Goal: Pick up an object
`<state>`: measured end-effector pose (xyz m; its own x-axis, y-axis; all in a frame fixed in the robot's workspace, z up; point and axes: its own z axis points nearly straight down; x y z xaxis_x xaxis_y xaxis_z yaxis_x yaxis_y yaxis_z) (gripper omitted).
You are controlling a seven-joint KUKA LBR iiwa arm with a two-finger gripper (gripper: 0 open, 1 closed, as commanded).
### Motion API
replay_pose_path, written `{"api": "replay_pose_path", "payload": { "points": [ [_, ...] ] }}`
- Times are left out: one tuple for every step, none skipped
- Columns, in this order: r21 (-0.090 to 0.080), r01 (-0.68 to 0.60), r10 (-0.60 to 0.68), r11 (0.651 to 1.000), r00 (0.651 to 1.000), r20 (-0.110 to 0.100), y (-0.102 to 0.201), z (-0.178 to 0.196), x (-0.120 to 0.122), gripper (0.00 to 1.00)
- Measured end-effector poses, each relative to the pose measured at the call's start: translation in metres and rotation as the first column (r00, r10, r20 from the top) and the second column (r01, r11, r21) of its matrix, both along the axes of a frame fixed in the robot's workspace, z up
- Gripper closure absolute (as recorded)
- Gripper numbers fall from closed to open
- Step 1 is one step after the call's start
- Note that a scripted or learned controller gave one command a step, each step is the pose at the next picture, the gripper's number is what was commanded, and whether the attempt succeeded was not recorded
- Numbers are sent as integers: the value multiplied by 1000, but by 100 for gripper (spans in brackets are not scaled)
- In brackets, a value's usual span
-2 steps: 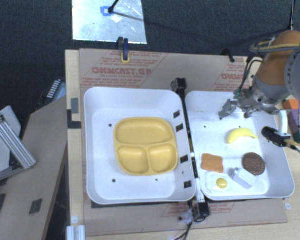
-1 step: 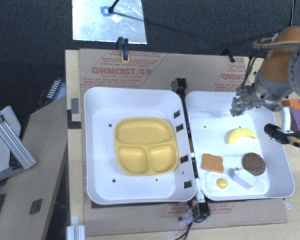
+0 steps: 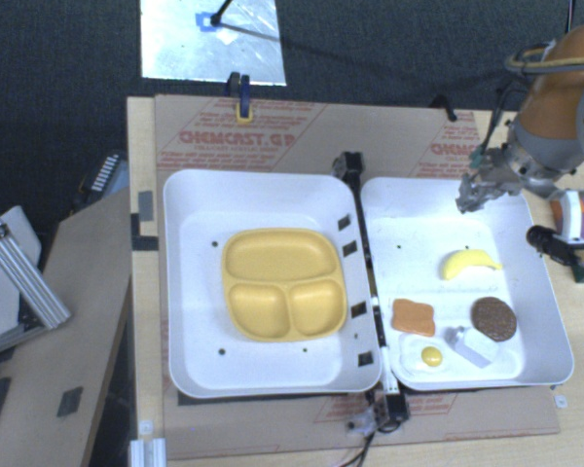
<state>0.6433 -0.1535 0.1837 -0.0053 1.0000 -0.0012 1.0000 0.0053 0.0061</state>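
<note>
The right bin (image 3: 535,261) holds five small toy foods. A yellow banana (image 3: 469,264) lies on its side near the middle, curved ends pointing down. At five o'clock from it sits a round brown patty (image 3: 493,319) — flat and dark. An orange toast slice (image 3: 414,316) lies at eight o'clock, a fried egg (image 3: 429,356) below it, a pale grey block (image 3: 469,347) just beside the patty.
</note>
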Motion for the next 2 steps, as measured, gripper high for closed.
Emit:
{"api": "replay_pose_path", "payload": {
  "points": [
    [0, 0, 0, 1000, 1000, 0, 5, 45, 4, 100],
    [0, 0, 0, 1000, 1000, -2, 5, 89, 4, 100]
  ]
}}
